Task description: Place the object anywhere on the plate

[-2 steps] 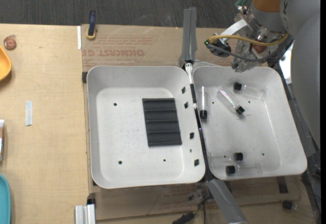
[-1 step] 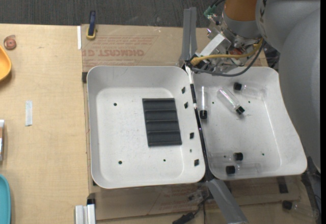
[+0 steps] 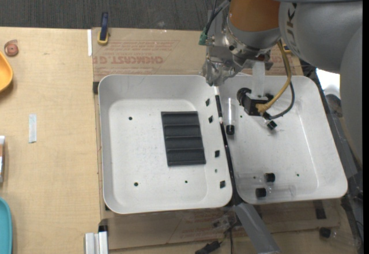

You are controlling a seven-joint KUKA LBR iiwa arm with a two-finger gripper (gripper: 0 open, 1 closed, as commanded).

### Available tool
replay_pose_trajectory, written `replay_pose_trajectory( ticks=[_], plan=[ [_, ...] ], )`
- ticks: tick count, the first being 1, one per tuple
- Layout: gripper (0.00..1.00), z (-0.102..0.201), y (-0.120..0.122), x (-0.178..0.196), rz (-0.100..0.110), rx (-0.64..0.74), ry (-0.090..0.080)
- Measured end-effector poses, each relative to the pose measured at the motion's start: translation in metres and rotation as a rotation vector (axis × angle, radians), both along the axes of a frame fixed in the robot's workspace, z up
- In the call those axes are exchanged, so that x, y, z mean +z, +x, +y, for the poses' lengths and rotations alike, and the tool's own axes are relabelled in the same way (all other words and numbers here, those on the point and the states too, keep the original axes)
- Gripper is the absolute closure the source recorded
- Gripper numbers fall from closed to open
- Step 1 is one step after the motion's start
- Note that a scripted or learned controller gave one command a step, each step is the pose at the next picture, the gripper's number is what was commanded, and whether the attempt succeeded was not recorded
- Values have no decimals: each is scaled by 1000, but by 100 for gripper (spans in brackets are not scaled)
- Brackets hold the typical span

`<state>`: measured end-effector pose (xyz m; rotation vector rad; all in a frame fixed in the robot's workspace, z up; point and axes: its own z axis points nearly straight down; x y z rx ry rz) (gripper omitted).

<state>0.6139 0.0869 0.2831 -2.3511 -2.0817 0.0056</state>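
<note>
While the task looked hardly begun, the nearest things were two small black pieces [image 3: 268, 178] lying close together by the near rim of the right bin [image 3: 311, 143]. Either might have been the object, though which one could not be told. Farther in, a black ribbed slab [image 3: 183, 138] lay flat in the middle of the left bin [image 3: 130, 149]. It seemed the only thing fit to serve as the plate, and nothing rested on it. Beyond, a pale stick [image 3: 229, 114] with a dark tip lay in the right bin along the wall the two bins shared. Farthest, the gripper [image 3: 214, 77] hung over the far end of that wall. Whether it was open or closed could not be told, and nothing was seen in its hold. Picking up, carrying across and setting down all appeared left to do.
</note>
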Motion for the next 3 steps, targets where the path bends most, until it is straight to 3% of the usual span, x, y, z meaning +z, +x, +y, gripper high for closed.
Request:
replay_pose_trajectory(
  ticks=[1, 2, 3],
  plan=[
    [100, 78, -29, 14, -1, 102, 0],
    [100, 138, -22, 21, -1, 525, 1],
    [100, 129, -80, -4, 0, 621, 1]
  ],
)
